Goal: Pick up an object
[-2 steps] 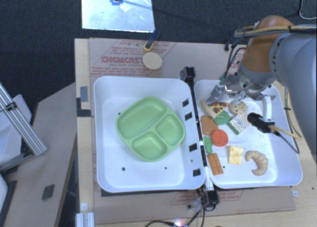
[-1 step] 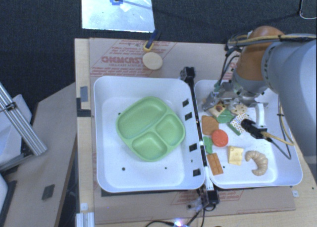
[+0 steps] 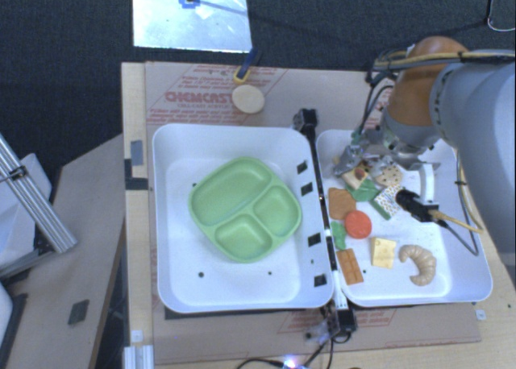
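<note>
Two white bins sit side by side on the bench. The left bin (image 3: pixel 173 279) holds a green divided plate (image 3: pixel 244 209) lying flat near its middle. The right bin (image 3: pixel 459 279) holds a scatter of toy food, and the arm (image 3: pixel 468 101) comes in from three o'clock and bends down over that bin's upper part, at about twelve o'clock of the food pile.

The gripper (image 3: pixel 360 158) hangs low among the topmost pieces, just beside a round cracker (image 3: pixel 389 175) and a green and white piece (image 3: pixel 384 201); whether it is apart, together or clamped on anything cannot be told, since the wrist and cables cover it.

Below it lie an orange slab (image 3: pixel 341 201), a red tomato (image 3: pixel 359 225) touching a green leaf (image 3: pixel 339 234), a yellow cheese cube (image 3: pixel 384 252), a croissant (image 3: pixel 418 263) at five o'clock, and an orange wafer (image 3: pixel 350 266) against the bin's left wall at seven o'clock.
</note>
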Controlling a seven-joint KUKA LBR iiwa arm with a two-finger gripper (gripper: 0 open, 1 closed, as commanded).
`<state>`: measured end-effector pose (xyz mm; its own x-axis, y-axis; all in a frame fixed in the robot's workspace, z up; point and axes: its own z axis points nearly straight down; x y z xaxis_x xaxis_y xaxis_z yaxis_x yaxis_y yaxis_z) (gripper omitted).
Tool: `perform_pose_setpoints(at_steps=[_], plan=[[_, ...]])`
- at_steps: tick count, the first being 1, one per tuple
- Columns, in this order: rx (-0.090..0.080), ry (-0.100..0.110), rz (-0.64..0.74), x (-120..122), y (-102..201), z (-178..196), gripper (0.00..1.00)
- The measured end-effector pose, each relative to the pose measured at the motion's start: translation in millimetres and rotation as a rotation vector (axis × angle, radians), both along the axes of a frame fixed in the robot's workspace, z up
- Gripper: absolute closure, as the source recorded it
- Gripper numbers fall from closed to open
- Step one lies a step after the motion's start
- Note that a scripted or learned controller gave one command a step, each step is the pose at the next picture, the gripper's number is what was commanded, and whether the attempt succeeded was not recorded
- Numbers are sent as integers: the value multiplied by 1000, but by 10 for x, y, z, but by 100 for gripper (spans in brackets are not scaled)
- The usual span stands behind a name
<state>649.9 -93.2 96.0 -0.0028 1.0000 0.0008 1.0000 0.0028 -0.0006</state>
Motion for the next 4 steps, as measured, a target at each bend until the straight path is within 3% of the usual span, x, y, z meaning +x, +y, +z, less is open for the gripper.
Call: perform_pose_setpoints(at_steps=[2,3,4], plan=[[-1,-8,3,57,57,1097,100],[-1,-5,3,69,59,1302,100],[2,-3,7,92,597,1323,100]])
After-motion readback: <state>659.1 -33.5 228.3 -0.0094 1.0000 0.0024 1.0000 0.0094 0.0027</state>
